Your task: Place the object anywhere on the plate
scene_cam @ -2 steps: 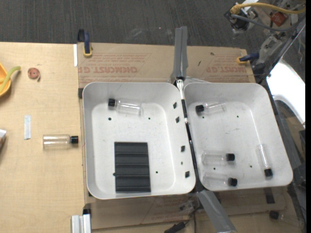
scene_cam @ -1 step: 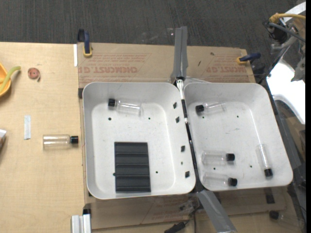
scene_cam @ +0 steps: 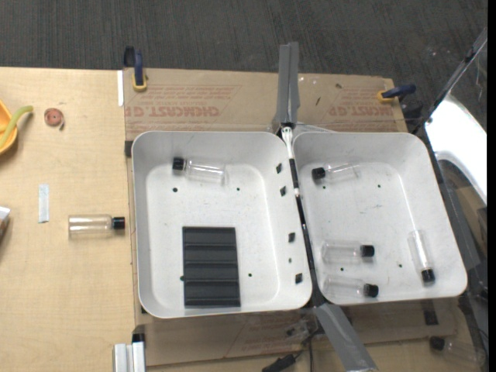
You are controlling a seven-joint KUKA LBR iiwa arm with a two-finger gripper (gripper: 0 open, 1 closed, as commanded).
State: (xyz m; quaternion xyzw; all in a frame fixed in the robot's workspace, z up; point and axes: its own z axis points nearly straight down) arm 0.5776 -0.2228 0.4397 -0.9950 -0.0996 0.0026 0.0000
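Clear vial [scene_cam: 200, 170] in left bin [scene_cam: 147, 231], beside black plate [scene_cam: 210, 266]

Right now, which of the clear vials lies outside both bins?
The vial on the bench, left of the left bin, black cap pointing right. The other five lie inside bins: one in the left, four in the right bin.

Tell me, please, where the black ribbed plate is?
The black ribbed plate lies in the left bin, near its front edge, below a clear vial.

Two bins side by side, vials scattered.
Left bin [scene_cam: 147, 231]: ribbed plate [scene_cam: 210, 266] lower centre, one vial [scene_cam: 198, 169] upper left. Right bin [scene_cam: 442, 208]: four vials.
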